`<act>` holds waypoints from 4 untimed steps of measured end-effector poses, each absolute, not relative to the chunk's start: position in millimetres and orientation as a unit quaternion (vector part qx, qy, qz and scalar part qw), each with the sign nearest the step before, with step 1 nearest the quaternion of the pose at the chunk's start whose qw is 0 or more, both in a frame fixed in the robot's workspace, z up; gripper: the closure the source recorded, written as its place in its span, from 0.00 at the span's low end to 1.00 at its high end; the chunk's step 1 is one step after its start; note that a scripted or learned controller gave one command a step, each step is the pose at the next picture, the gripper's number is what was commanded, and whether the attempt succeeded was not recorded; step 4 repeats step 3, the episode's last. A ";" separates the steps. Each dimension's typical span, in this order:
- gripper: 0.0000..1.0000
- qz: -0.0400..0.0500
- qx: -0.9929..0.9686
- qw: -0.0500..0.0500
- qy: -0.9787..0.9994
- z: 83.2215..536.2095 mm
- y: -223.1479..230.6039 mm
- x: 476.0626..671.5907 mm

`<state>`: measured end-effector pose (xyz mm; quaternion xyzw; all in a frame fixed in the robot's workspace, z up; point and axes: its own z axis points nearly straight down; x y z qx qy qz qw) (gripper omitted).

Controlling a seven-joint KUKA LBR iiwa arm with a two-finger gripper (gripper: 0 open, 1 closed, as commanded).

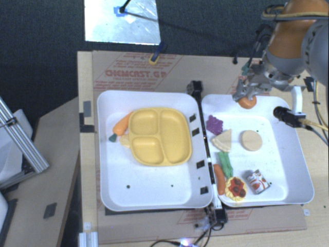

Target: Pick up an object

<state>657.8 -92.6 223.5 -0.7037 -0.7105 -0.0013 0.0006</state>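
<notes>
Nearest the camera, along the front of the right bin (pixel 295 187), a small printed packet (pixel 256 181) is seen beside a round piece topped in red and yellow (pixel 236 188). Just behind these, a toy carrot (pixel 219 178) and a green strip (pixel 225 163) lie against the bin's left wall. Further back, a tan wedge (pixel 223 140), a round beige disc (pixel 251 140) and a purple grape cluster (pixel 214 123) are spread mid-bin. In the left bin (pixel 110 189), a yellow divided tray (pixel 157 136) is set, with a second carrot (pixel 121 124) touching its left edge. At the right bin's far rim, the gripper (pixel 247 93) is placed directly over a small orange object (pixel 248 102); whether the fingers are apart or closed on it cannot be told.
</notes>
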 end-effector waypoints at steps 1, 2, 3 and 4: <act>1.00 -0.002 -0.704 0.001 -0.711 233.3 -37.3 641.0; 1.00 0.000 -0.707 0.000 -0.707 217.7 -51.4 640.8; 1.00 -0.001 -0.705 -0.001 -0.709 220.9 -47.9 655.0; 1.00 -0.001 -0.705 -0.001 -0.709 220.9 -47.9 655.0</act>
